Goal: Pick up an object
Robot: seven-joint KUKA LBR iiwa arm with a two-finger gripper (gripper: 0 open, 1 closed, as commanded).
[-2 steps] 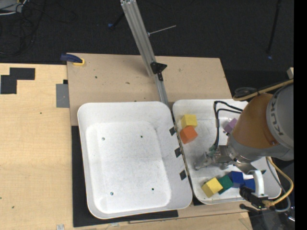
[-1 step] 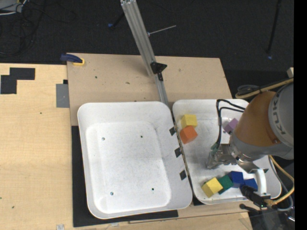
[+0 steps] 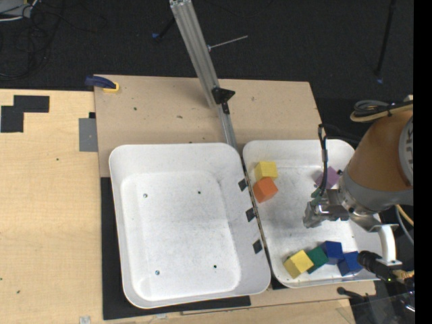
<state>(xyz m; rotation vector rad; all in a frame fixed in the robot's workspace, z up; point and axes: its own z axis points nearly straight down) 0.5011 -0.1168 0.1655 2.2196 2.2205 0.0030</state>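
A grey KUKA arm [image 3: 381,167] with an orange band reaches in from three o'clock and hangs its end effector [image 3: 317,214] low over the right bin [image 3: 297,155], above bare white floor. Whether the end effector is apart or together cannot be told from this angle, and nothing can be made out in its grip.

The candidates for picking lie scattered around it. A yellow block [image 3: 266,169] and an orange block [image 3: 264,190] sit touching each other at nine o'clock from the end effector, close to the divider between the bins. A purple block [image 3: 330,178] lies just beside the wrist at one o'clock, partly hidden by it. At six o'clock a tight cluster holds a second yellow block [image 3: 298,262], a green block [image 3: 317,256] and two blue blocks [image 3: 337,256].

The risk here is plain: a descent from this spot would probably close on nothing. A shift toward the purple block could nudge it aside with the wrist, and a try at the crowded lower cluster could wedge a neighbour or push pieces against the bin wall. The left bin [image 3: 135,164] sits alongside on the tabletop [image 3: 169,106].
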